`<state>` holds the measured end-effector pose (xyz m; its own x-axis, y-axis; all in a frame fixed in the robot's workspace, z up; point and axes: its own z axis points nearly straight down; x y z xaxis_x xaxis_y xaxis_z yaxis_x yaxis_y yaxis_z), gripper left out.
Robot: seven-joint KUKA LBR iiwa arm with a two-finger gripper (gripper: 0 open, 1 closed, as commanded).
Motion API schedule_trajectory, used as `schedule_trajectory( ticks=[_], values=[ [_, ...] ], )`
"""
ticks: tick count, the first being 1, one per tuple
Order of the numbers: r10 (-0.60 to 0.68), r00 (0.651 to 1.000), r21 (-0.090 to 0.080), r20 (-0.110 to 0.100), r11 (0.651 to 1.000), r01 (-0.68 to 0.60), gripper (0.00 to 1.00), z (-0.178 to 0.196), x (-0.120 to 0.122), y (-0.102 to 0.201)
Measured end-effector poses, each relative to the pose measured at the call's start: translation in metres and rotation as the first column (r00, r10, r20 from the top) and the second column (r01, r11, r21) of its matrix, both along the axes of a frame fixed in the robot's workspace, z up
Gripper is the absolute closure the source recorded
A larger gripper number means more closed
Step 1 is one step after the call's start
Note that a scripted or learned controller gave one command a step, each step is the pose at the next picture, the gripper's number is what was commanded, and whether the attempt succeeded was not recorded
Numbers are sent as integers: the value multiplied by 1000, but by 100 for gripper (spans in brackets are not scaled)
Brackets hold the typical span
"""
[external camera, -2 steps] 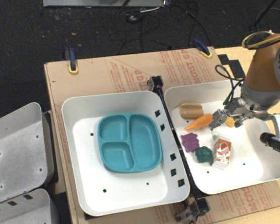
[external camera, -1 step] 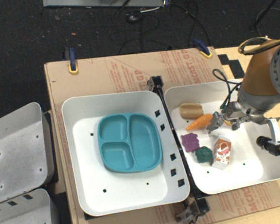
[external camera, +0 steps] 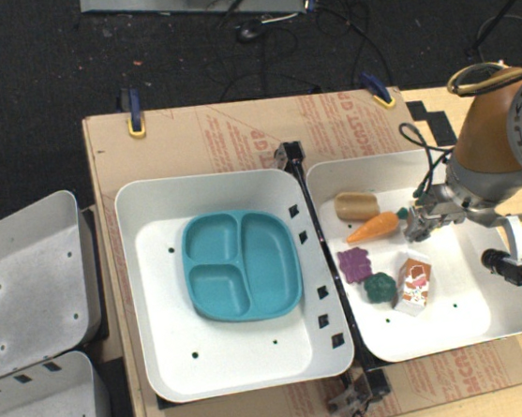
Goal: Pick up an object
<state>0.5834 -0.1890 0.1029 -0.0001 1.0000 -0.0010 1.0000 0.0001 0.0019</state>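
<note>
Camera view showed the grey arm (external camera: 504,149), orange-banded above the wrist, reaching in from the right and bent down over the right bin (external camera: 464,324). Its hand (external camera: 420,219) sat low just beside the carrot's (external camera: 374,228) thick end; how far it was spread could not be told. Beyond the carrot lay a tan bread roll (external camera: 356,205). Nearer the camera from the hand were a purple piece (external camera: 354,263), a dark green piece (external camera: 379,286) and a small carton (external camera: 414,285). Well away to the left, the left bin (external camera: 166,356) held a teal divided plate (external camera: 242,265).
</note>
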Motion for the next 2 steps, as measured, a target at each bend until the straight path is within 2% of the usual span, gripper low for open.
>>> schedule_trajectory(
  ticks=[1,2],
  values=[
    [-1,1000,-1,3,1000,1,100,44,2,-5],
    [3,1000,-1,5,1000,-3,100,108,3,-2]
  ],
)
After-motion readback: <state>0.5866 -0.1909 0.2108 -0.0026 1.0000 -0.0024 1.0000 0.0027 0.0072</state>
